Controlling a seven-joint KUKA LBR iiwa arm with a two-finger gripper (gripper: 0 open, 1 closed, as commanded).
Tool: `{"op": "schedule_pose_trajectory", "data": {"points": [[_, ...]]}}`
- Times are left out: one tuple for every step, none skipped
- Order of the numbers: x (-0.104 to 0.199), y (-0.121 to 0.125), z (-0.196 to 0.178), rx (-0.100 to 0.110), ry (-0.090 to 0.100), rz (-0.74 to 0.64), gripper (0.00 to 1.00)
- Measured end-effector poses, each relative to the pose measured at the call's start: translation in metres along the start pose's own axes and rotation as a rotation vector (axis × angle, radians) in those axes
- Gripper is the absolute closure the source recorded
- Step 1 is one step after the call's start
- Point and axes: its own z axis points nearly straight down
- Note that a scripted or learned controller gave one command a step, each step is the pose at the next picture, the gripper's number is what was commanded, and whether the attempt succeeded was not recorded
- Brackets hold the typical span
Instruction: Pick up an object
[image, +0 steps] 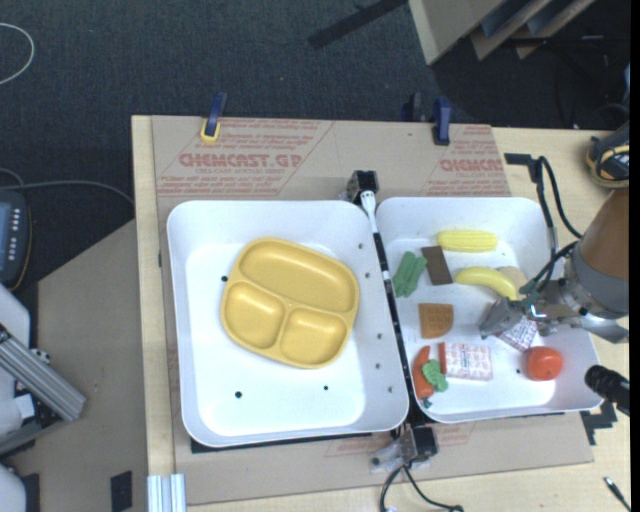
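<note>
Gripper (508, 322) is down inside the right bin (400, 215), near its right wall, arm (610, 265) coming in over the rim. Fingers (494, 320) look spread, pointing left, nothing visibly between them, so it reads as released and empty. Hard to be fully sure at this resolution.

Positions below are all relative to the gripper:

- Banana (487, 282): just up-left of it, near the fingertips, can't tell whether they touch.
- Crinkly pink-white wrapper (519, 335): directly under or beside the fingers, partly hidden by them.
- Tomato (542, 363): just below-right, close to the bin's front right corner.
- Red-and-white packet (467, 361): below-left, lying flat.
- Brown toast-like square (435, 319): to the left, apart from the fingers.
- Corn cob (467, 240): further up-left, beyond the banana.
- Dark brown block (436, 264): up-left, beside a green leafy piece (407, 273) which sits against the bin's left wall.
- Red and green vegetable piece (428, 374): far lower-left, at the bin's left front edge, touching the packet's left side.

Left bin (190, 300) is well apart to the left. It holds a yellow three-compartment plate (289, 301), roughly centred. Both bins sit on a cardboard sheet (250, 150) on the bench, blue clamps (441, 120) at the far edge.
</note>
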Motion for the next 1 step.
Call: {"op": "schedule_pose_trajectory", "data": {"points": [[0.0073, 0.0075, 0.0520, 0.001, 0.000, 0.000, 0.00]]}}
